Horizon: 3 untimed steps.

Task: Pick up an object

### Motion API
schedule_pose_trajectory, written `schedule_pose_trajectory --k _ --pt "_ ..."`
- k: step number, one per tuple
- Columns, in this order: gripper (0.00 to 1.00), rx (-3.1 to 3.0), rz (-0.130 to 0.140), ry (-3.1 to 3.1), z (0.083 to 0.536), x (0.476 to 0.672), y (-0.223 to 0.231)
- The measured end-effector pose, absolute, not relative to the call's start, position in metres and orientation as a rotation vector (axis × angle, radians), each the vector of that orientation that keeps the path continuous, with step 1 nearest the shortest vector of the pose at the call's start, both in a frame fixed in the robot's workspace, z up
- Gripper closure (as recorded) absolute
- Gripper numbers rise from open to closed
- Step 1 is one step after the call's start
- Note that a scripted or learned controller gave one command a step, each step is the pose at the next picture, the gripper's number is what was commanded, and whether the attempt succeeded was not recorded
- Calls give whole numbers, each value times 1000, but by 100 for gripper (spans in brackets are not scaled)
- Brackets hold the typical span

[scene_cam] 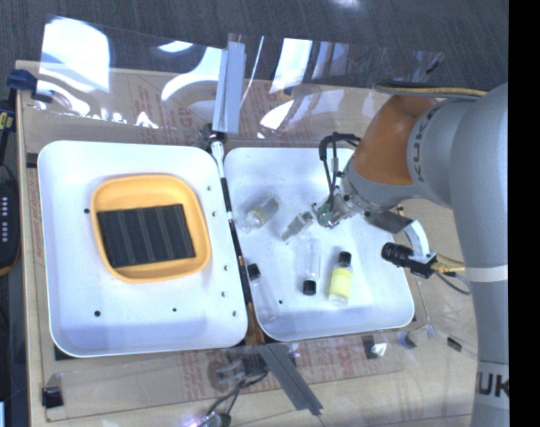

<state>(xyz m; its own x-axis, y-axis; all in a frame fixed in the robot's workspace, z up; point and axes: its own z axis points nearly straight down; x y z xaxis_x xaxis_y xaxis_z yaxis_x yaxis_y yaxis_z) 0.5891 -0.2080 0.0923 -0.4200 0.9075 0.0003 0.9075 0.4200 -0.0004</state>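
Overhead, slanted view: a wooden bench [118, 390] bearing two shallow white bins side by side.
Arm: a grey arm [470, 167] with an orange band [385, 145] above the wrist reaches in from the right of the picture and bends down over the right bin.
Left bin: the left bin [74, 301] holds a yellow tray [105, 198] with a dark ribbed insert [149, 236] lying inside it.
Right bin: the right bin [376, 310] holds several small bottles.
Gripper: the gripper [327, 212] is low over the upper middle of the right bin; whether it is clenched or released cannot be told.
Yellow bottle: a small yellow bottle [341, 278] with a black cap lies below the gripper, apart from it.
Clear vials: a clear vial [261, 210] lies to the gripper's left, a second vial [296, 226] just beside the gripper, and a third vial [309, 265] with a black cap lies left of the yellow bottle.
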Motion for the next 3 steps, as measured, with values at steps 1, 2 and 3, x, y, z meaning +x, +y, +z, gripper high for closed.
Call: schedule_pose_trajectory --k 1,2,3 --pt "0 -1662 1 -2662 91 549 -209" --pt "0 -1635 0 -2678 91 478 -210" --pt "0 -1483 0 -2768 96 534 -194"
